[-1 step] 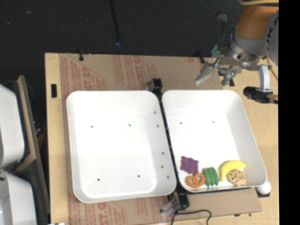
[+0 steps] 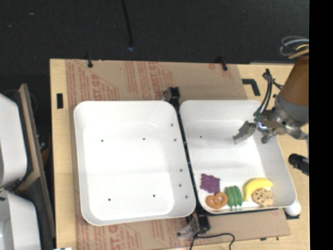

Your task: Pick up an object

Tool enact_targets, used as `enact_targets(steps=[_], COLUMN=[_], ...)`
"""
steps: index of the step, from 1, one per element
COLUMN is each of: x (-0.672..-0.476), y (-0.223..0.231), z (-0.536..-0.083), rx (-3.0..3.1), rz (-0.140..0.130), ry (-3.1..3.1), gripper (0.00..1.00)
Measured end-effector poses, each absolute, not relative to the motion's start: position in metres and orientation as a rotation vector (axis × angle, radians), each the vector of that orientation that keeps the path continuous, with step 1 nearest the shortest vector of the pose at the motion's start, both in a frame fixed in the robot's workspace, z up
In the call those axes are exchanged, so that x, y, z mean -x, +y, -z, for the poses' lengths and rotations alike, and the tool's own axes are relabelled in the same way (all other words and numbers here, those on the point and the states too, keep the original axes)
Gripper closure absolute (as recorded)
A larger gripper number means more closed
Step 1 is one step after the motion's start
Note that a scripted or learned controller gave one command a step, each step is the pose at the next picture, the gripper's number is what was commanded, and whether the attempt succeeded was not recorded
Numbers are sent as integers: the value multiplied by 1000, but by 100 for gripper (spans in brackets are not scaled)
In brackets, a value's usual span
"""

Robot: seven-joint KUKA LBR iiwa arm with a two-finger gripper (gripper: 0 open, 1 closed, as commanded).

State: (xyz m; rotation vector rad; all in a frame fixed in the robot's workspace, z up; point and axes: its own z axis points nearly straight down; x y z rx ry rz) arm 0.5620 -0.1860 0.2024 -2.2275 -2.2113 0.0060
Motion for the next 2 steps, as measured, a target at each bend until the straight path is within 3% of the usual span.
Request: enact_targets(steps=[1,2], x=[-565,-568], y=[-183,-155], z=[-215,-212], rx=[2224,2220], rz=[2,1], ry=[-2221,-2224], gripper=[100,100])
